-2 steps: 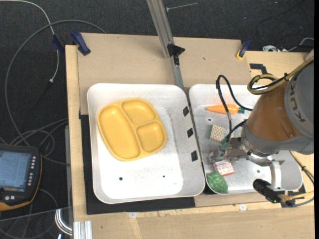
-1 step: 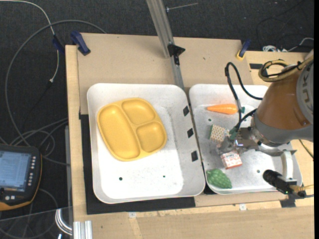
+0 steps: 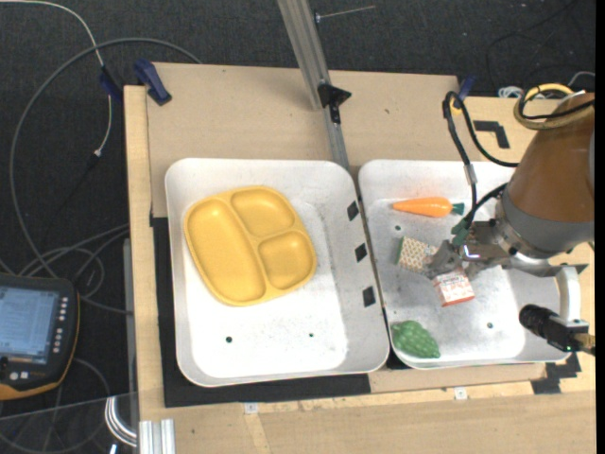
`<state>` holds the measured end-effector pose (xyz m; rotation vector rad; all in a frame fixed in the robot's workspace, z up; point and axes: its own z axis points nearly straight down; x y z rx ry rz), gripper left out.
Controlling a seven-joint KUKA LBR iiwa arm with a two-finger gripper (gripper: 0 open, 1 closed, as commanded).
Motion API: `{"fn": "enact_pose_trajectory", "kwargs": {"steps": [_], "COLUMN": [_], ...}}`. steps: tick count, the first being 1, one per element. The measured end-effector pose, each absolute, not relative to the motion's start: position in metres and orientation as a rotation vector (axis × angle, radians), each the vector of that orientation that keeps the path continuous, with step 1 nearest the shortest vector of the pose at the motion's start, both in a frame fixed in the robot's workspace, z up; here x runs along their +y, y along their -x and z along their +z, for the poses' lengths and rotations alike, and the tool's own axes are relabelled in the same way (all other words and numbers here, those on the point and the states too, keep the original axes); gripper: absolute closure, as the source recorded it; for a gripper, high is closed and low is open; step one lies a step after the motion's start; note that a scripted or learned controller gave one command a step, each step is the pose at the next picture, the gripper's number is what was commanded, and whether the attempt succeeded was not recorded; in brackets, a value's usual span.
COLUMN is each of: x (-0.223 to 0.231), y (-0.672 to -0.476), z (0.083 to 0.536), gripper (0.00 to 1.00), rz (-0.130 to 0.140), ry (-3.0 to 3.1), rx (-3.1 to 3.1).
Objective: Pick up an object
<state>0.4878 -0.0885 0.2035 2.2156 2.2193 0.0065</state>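
Toy carrot (image 3: 422,207) lies beyond the gripper (image 3: 446,262); a patterned block (image 3: 414,253) and red-and-white carton (image 3: 457,290) touch it, a green toy (image 3: 416,339) nearer; grip unclear.

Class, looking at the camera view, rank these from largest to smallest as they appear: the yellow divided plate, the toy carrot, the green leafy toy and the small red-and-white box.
1. Yellow divided plate, clearly largest.
2. Toy carrot and green leafy toy: too alike to rank.
3. Red-and-white box, smallest, though partly covered by the gripper.

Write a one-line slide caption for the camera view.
Gripper low in the right bin among toy carrot, red-and-white packet and green toy; yellow divided plate in left bin.
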Motion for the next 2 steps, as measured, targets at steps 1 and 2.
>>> {"fn": "enact_pose_trajectory", "kwargs": {"steps": [1, 2], "x": [-0.037, 0.02], "y": [-0.489, -0.483], "z": [0.2, 0.219], "gripper": [1.0, 1.0], "rz": [0.003, 0.006], "ry": [-2.216, -2.213], "rx": [2.231, 2.231]}}
